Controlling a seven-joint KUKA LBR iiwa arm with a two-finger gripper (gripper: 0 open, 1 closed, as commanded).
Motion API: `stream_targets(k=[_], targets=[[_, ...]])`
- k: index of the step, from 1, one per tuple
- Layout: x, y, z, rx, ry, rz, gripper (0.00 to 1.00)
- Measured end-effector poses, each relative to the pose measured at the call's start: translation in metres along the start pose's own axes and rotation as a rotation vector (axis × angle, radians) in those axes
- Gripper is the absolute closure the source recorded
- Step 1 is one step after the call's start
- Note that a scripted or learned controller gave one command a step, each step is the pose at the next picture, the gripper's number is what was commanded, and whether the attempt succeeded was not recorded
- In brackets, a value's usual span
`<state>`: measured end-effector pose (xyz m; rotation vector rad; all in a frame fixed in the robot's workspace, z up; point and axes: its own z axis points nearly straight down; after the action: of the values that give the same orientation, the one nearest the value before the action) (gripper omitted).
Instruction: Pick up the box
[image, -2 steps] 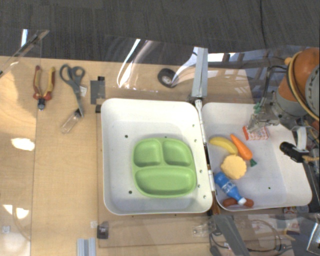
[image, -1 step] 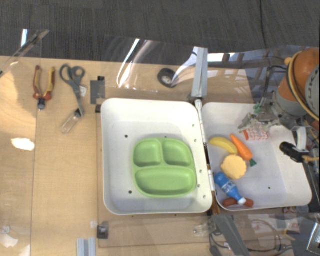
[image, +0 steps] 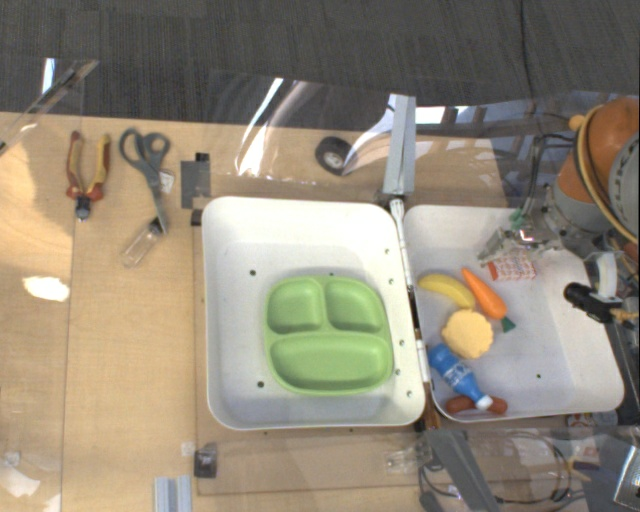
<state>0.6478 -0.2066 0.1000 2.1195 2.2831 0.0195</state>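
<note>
The box (image: 512, 266) is small and white with red print. It lies in the right bin (image: 560, 380) near its far wall, just right of the carrot. My gripper (image: 521, 236) comes in from the right and hangs directly over the far edge of the box, close to it or touching it. The grey arm with its orange band (image: 600, 140) rises behind it at the right edge of the view.
The right bin also holds a banana (image: 447, 289), a carrot (image: 485, 295), a yellow round item (image: 468, 333), a blue bottle (image: 452, 370) and a brown sausage (image: 472, 405). A green divided plate (image: 328, 334) sits in the left bin (image: 230, 300). Pliers (image: 85, 170) and scissors (image: 150, 165) lie on the bench.
</note>
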Motion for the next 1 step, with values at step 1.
stream_targets(k=[1], targets=[[0.0005, 0.0039, -0.0143, -0.012, -0.007, -0.006, 1.0]])
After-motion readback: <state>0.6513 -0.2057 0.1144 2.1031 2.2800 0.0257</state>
